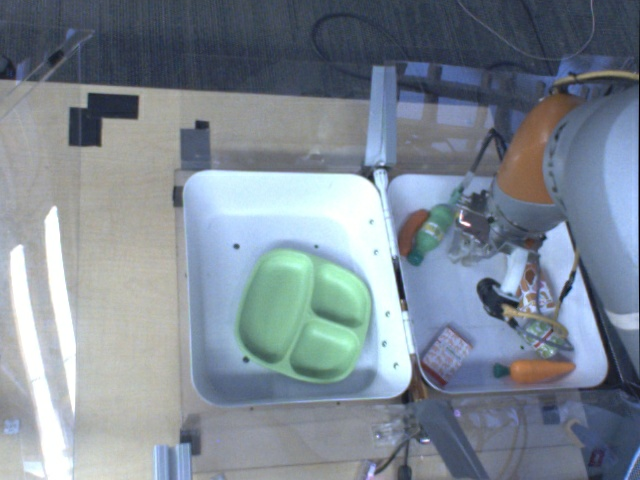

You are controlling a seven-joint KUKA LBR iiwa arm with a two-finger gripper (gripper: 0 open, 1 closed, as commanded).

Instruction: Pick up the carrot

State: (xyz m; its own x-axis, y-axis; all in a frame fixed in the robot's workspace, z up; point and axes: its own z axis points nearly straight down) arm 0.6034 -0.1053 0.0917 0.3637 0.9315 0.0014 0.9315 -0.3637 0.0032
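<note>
Camera view looks down on two white bins side by side. The carrot (536, 370) lies in the right bin (470, 303), down in its near right corner, close against the bin's near wall. It lies flat, nearly level across the picture, with its green stub pointing left and its orange body running right.

The gripper (470, 248) hangs over the far half of the same bin, below the orange band of the arm (525, 158), which comes in from the right. Whether the gripper is wide or narrow cannot be told at this angle, and nothing can be seen held in it. The carrot is well apart from the gripper, toward the near edge and further right, with bare bin floor and some clutter between them.

Just left of the gripper a green bottle (430, 232) lies tilted, and a red-orange thing (410, 230) touches it on the side by the bin's left wall. A small red patterned box (447, 353) lies near the near wall, left of the carrot and apart from it.

The left bin (210, 268) bears a green divided plate (305, 315), set at a slant.
</note>
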